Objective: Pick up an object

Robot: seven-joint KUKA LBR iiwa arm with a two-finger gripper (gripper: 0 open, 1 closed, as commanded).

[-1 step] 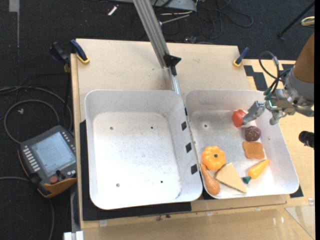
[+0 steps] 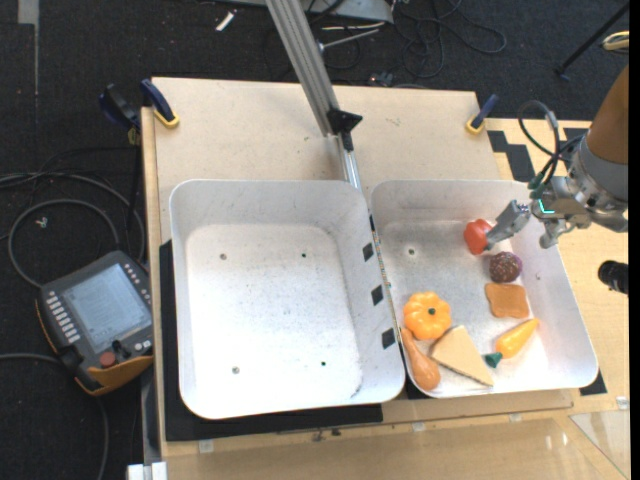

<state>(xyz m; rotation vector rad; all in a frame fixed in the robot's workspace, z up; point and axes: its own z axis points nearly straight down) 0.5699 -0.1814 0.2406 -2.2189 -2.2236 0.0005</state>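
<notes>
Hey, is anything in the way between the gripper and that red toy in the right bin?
Nothing visible stands between them. The gripper hangs over the right bin with one finger reaching toward the red toy. The dark purple ball lies just below them in the view, off that line.

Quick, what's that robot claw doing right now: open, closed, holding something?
Gripper: open, holding nothing, fingers spread over the right bin beside the red toy.
</notes>
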